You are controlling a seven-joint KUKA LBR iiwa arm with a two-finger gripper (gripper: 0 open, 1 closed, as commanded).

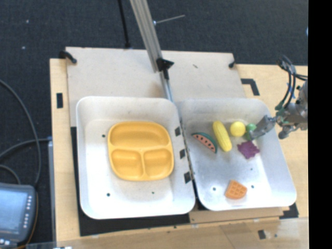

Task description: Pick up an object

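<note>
Gripper [271,127]: hovering at the right bin's [275,180] right rim; fingers spreading apart, one over the rim, one outside; gripping nothing.
Green piece [251,127]: lying just beside the inner finger [262,126], inside the right bin.
Yellow ball [237,128]: sitting left of the green piece.
Corn cob [222,135]: lying left of the ball.
Watermelon slice [205,141]: resting near the bin's left wall.
Purple piece [248,149]: lying below the ball.
Waffle [236,190]: sitting near the bin's front wall.
Yellow tray [140,150]: occupying the left bin [93,191].

You see in right bin [270,191]: watermelon slice [205,141] at left; yellow corn cob [222,135] lying slantwise beside it; yellow ball [237,128] just right; green piece [251,128]; purple grapes [248,149]; orange waffle [235,190] near edge, apart.
</note>
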